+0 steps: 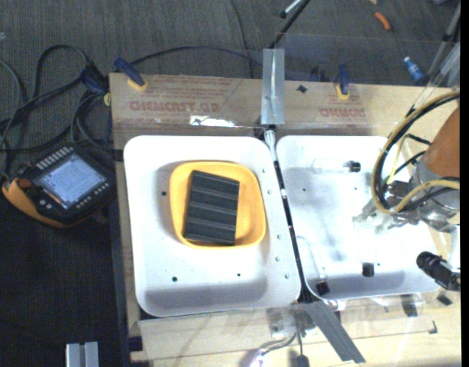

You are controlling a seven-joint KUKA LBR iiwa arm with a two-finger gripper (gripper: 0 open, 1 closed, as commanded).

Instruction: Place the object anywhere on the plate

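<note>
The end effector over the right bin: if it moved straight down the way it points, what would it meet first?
Most likely the bare white floor of the right bin beneath the end effector; nothing seems to lie between them, though depth is hard to judge.

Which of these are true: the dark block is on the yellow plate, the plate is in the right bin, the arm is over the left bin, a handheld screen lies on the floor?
1. The dark ridged block lies on the yellow plate. True.
2. The plate sits in the right bin. False: it sits in the left bin.
3. The arm is over the left bin. False: it is at the right bin's far side.
4. A handheld screen lies left of the bench. True.
</note>
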